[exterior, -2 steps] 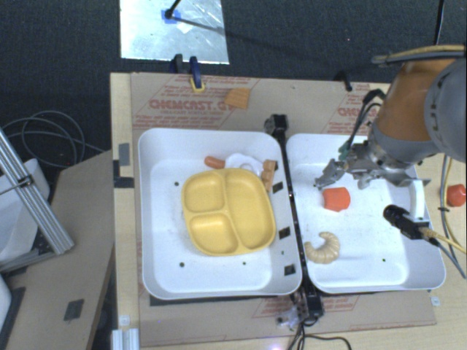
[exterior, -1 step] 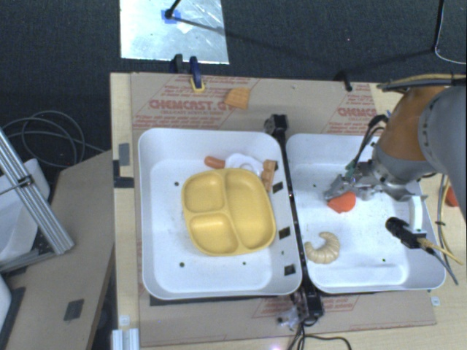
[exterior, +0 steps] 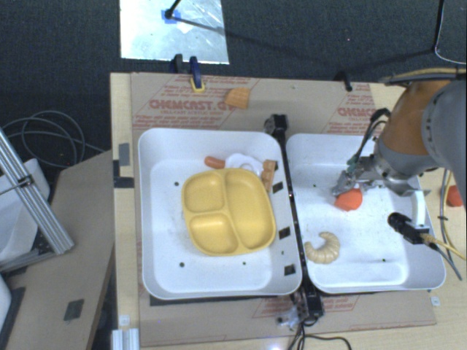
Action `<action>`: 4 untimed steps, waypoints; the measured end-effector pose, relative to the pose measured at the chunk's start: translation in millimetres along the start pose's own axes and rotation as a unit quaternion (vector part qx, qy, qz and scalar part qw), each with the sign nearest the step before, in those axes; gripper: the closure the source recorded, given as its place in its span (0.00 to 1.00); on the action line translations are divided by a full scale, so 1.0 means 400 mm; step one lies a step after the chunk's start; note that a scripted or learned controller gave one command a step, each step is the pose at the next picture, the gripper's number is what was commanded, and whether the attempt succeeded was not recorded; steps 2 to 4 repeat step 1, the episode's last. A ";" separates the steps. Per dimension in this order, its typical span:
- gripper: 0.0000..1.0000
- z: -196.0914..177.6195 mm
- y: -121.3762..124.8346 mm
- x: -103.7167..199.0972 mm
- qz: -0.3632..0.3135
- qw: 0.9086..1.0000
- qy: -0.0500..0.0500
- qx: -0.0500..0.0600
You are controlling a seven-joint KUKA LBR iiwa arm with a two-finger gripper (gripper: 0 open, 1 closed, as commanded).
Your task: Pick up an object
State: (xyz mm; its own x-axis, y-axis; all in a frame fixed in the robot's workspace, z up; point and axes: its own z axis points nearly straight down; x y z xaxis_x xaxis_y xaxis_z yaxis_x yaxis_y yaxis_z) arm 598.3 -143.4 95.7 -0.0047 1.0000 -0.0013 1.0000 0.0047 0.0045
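In the right bin (exterior: 379, 275), my gripper (exterior: 349, 186) is low over the floor near the middle. A small orange-red rounded object (exterior: 349, 200) lies directly under its tip, touching or nearly touching it. A pale tan croissant-shaped piece (exterior: 323, 248) lies nearer the front of the same bin, apart from the gripper. The grey arm with its orange band (exterior: 410, 119) comes in from the right.
The left bin (exterior: 157, 268) holds a yellow divided plate (exterior: 228, 211), a small orange sausage (exterior: 214, 162), a white piece (exterior: 241, 163) and a brown piece (exterior: 269, 172) along its back. An orange block (exterior: 237, 97) and a blue-yellow clamp (exterior: 195, 75) sit on the bench behind.
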 end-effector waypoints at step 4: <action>1.00 -0.236 -0.003 0.197 -0.003 1.000 0.001 -0.002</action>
